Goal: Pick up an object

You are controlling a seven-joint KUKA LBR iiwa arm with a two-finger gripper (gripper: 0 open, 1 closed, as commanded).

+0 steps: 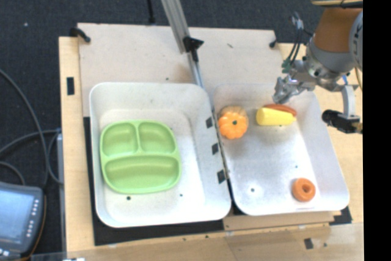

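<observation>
In the right bin, a small orange pumpkin rests by the left wall at the far end. A yellow block with a red top lies just right of it. An orange ring sits near the front right corner. My gripper hangs over the bin's far edge, just above and behind the yellow block, with nothing seen between its fingers.
The left bin holds a green divided plate. A slanted aluminium bar crosses the back of the bench down to the gap between the bins. Cables trail from the arm's wrist at the right.
</observation>
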